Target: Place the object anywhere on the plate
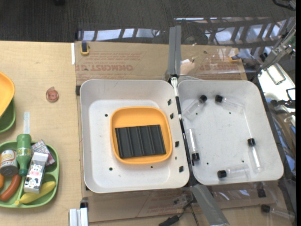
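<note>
judging the pincer first, we could not tell whether it was open, closed or gripping anything, and we could say nothing sure of the arm's pose either; nothing lay on the plate that would suggest a delivery.

moving outward, the task's things were in the right bin (225, 131), in the right half of the frame: clear tubes with black caps, scattered and well apart. one tube (192, 109) lay slanted near the bin's upper left corner, a second tube (231, 105) just right of it, a third tube (191, 142) ran along the left wall, a fourth tube (254, 157) lay near the right wall, and a fifth tube (233, 173) rested by the lower edge.

the orange plate (141, 113) sat in the middle of the left bin (94, 126), at the centre of the frame, with a dark ridged insert (141, 141) covering most of its floor.

we judged the task to be at its start: no tube picked, none placed. the next move would call for coming down over one tube, probably one clear of the walls, closing across its narrow body, lifting it and carrying it left over the divide to the plate. the tubes looked slick and liable to roll.
</note>
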`<state>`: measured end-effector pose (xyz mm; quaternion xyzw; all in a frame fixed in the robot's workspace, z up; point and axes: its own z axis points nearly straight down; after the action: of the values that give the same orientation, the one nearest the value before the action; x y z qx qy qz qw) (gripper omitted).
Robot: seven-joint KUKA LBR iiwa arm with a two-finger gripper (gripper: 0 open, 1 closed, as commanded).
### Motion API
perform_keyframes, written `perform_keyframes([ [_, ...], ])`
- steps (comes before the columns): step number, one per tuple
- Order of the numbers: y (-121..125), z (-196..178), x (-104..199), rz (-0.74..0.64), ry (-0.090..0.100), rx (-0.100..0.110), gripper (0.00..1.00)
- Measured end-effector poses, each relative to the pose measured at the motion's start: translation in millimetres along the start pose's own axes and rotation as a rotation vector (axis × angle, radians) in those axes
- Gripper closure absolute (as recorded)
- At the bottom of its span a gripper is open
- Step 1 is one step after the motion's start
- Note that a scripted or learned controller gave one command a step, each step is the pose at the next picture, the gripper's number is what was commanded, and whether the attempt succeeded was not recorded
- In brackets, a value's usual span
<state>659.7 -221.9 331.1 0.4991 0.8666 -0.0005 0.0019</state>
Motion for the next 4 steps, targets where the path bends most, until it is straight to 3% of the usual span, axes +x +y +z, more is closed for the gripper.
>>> perform_keyframes([
  [1, 0, -85, 0, -0.208, 0.001, 0.0, 1.0],
  [2, 0, -85, 0, -0.208, 0.0, 0.0, 0.0],
  [3, -22, -42, 13, -0.449, 0.003, 0.0, 0.0],
  [4, -36, 2, 21, -0.792, 0.002, -0.002, 0.0],
])
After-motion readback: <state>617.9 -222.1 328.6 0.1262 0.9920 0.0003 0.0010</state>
